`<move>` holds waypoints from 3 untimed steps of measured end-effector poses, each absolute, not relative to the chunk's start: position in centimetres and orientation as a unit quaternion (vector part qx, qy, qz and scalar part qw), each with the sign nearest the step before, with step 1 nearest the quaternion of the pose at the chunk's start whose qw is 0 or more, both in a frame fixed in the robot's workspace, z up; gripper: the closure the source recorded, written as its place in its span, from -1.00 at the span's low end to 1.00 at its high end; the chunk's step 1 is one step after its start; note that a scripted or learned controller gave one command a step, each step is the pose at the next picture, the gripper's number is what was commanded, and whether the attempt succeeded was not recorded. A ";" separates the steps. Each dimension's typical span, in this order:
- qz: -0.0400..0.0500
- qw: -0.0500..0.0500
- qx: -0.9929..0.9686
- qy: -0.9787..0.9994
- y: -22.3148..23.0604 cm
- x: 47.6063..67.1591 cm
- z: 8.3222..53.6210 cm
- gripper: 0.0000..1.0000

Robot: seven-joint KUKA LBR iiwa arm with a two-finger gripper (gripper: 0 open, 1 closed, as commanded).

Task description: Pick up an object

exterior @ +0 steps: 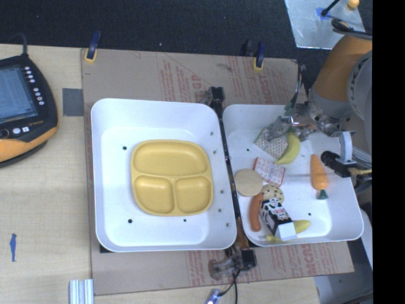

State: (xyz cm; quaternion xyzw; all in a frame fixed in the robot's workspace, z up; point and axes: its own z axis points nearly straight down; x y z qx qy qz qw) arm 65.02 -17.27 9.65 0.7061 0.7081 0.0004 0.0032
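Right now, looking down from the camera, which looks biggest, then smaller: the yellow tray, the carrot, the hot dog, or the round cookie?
1. yellow tray, by far.
2. carrot and hot dog, look alike in length.
3. round cookie, shortest across, though wider.

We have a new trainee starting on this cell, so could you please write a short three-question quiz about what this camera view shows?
1. True or false: the yellow divided tray lies in the right bin.
2. Which item lies closest to the gripper? A) carrot B) banana C) hot dog
3. Fill in: the handheld pendant rests on the bench to the ____ of the left bin.

Key: 1 false, it lies in the left bin; 2 B; 3 left.
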 end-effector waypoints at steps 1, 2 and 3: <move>0.001 0.004 0.705 0.709 -17.8 62.1 9.7 -1.00; -0.003 -0.002 0.706 0.708 -13.8 65.6 9.2 -1.00; -0.001 -0.002 0.706 0.708 -16.8 64.3 9.2 -1.00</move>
